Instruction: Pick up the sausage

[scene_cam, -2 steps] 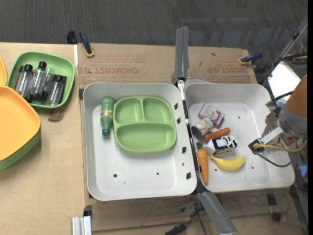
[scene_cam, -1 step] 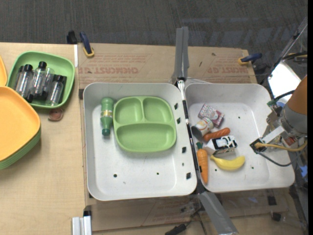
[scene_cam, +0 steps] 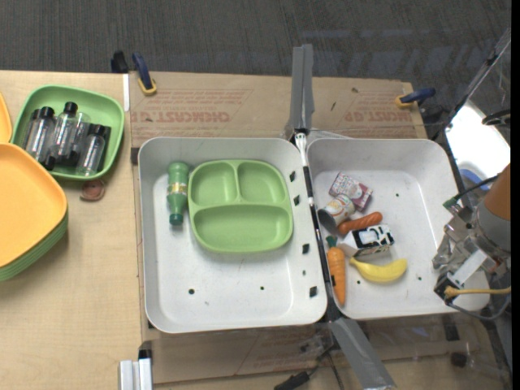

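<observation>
The sausage [scene_cam: 360, 223] is a short orange-red link lying at a slant near the middle of the right bin [scene_cam: 422, 177]. It sits just above a small black and white box [scene_cam: 373, 237] and right of a small round tub [scene_cam: 335, 210]. My gripper [scene_cam: 457, 268] hangs at the right bin's right rim, well to the right of the sausage and a little nearer the front. Nothing shows between the gripper and the sausage except bare bin floor.
A yellow banana [scene_cam: 379, 270], an orange carrot [scene_cam: 336, 275] and a pink packet [scene_cam: 350, 190] share the right bin. The left bin [scene_cam: 219, 299] holds a green divided plate [scene_cam: 240, 205] and a green bottle [scene_cam: 176, 192]. A green tray of bottles [scene_cam: 69, 131] and orange plates [scene_cam: 24, 210] sit far left.
</observation>
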You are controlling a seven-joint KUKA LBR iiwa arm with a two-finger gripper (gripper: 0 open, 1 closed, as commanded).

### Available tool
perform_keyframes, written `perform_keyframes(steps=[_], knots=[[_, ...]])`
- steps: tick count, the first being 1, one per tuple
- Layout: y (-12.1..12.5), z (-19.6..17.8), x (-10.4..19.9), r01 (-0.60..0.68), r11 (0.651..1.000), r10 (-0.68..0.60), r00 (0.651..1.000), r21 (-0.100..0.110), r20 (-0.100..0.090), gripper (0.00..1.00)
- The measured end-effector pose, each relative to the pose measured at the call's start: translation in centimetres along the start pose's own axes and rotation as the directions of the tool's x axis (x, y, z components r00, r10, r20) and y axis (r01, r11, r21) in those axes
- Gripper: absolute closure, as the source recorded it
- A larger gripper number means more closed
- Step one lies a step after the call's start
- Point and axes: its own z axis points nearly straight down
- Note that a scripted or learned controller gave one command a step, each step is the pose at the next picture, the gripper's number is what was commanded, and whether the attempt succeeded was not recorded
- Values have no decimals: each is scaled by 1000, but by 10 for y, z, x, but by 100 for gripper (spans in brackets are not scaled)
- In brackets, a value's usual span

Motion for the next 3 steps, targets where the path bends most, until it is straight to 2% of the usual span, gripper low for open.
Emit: perform_keyframes(steps=[2,3], knots=[[0,-16,-1,-4,1000,4,1000,5,3,100],[-35,0,28,-441,898,441,898,-2,0,100]])
